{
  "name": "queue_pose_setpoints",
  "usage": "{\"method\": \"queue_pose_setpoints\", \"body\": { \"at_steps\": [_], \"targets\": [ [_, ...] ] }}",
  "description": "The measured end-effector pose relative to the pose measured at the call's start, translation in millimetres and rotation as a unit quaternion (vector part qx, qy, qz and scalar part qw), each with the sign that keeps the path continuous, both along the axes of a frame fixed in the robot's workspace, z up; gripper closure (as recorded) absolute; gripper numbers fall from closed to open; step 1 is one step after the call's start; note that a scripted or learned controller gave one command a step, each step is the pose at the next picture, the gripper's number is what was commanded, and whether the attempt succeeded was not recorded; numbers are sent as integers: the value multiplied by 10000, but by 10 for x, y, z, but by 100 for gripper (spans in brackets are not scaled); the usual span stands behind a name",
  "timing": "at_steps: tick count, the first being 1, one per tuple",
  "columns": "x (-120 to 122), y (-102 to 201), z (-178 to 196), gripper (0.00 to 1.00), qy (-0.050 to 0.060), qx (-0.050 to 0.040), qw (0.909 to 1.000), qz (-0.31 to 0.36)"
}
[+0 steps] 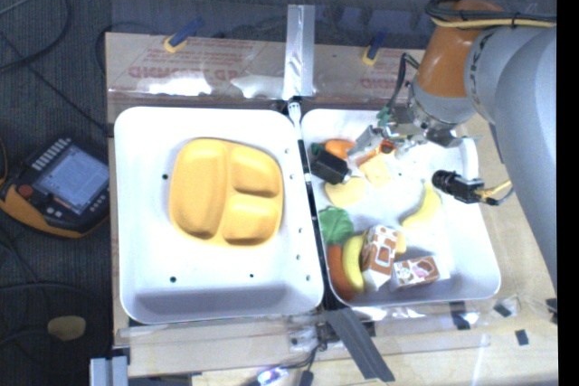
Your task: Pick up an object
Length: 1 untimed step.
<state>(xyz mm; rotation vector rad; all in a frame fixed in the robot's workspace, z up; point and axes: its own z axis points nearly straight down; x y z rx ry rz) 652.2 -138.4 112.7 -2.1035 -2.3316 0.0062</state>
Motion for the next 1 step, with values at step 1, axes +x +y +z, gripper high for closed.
{"method": "queue_pose_setpoints", "body": {
  "at_steps": [1],
  "targets": [
    [116, 290, -255, 0, 97, -45, 9996, -243]
  ]
}}
